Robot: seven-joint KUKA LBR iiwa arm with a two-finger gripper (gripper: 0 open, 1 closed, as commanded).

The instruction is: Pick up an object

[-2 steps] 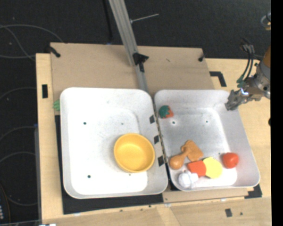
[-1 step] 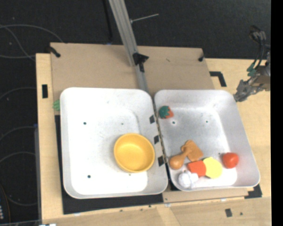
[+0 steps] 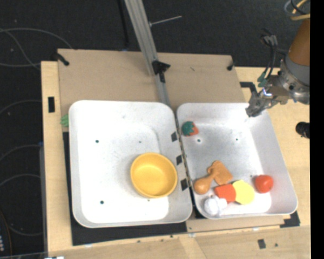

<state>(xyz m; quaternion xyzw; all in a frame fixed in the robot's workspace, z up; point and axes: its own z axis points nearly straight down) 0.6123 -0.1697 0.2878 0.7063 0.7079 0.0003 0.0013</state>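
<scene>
My gripper (image 3: pixel 254 109) hangs over the far right corner of the right bin (image 3: pixel 232 136), and nothing shows between its fingers. A small green ball (image 3: pixel 189 128) lies near that bin's far left corner. At the bin's near side sit an orange wooden piece (image 3: pixel 213 176), a red-orange block (image 3: pixel 225 192), a yellow piece (image 3: pixel 244 192), a red ball (image 3: pixel 263 183) and a white object (image 3: pixel 212 205). A yellow bowl (image 3: pixel 153 175) rests in the left bin (image 3: pixel 108 139).
A grey metal post (image 3: pixel 146 39) slants up from between the bins' far edges. The bench's brown board (image 3: pixel 146 72) runs behind both bins. Cables lie on the dark floor at the left.
</scene>
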